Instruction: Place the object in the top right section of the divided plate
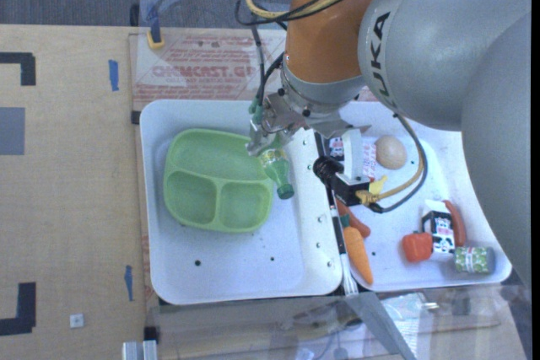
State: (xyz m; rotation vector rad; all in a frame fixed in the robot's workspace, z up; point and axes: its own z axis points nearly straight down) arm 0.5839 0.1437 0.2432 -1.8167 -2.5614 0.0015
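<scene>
The metal claw (268,139) is pinching a small green plastic bottle (276,171), which hangs tilted just beside the right rim of the light-green divided plastic plate (179,149).

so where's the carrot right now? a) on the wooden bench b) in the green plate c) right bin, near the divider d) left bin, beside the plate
c, the carrot lies in the right bin, along the edge next to the left bin.
</scene>
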